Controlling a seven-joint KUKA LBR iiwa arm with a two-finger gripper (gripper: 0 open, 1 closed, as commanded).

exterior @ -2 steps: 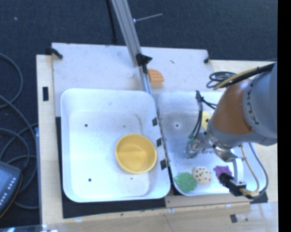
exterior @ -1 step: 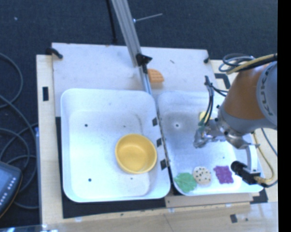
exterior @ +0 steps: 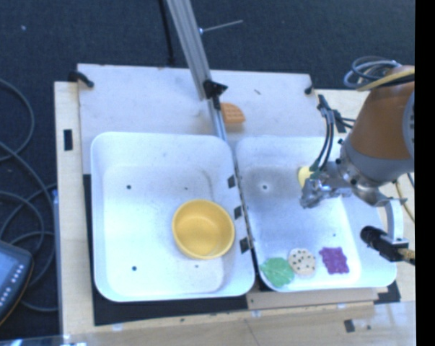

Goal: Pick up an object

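Dark carpet with loose cables surrounds a pale tabletop (exterior: 152, 92) that carries two shallow white bins side by side. The left bin (exterior: 130, 164) holds a yellow bowl (exterior: 203, 228), standing upright toward its near right corner. An aluminium post (exterior: 192, 45) rises from behind the seam between the bins, with an orange object (exterior: 233, 114) lying on the tabletop just beside its base. The right bin (exterior: 275, 207) holds three small pieces in a row along its near edge: a green piece (exterior: 278, 271), a speckled cookie-like piece (exterior: 301, 262) and a purple piece (exterior: 335, 259). The arm (exterior: 379, 135) reaches in from the right, and its pincer (exterior: 312, 192) hangs over the upper middle of the right bin. A small yellow object (exterior: 304, 174) sits right at the pincer, on its far-left side; whether it is between the fingers or merely beside them cannot be determined, and whether the fingers are apart or together cannot be told either. The yellow object is by far the nearest candidate; the row of three pieces lies well apart from the pincer, toward the near edge. Its long axis cannot be judged. A grasp is not confirmed.
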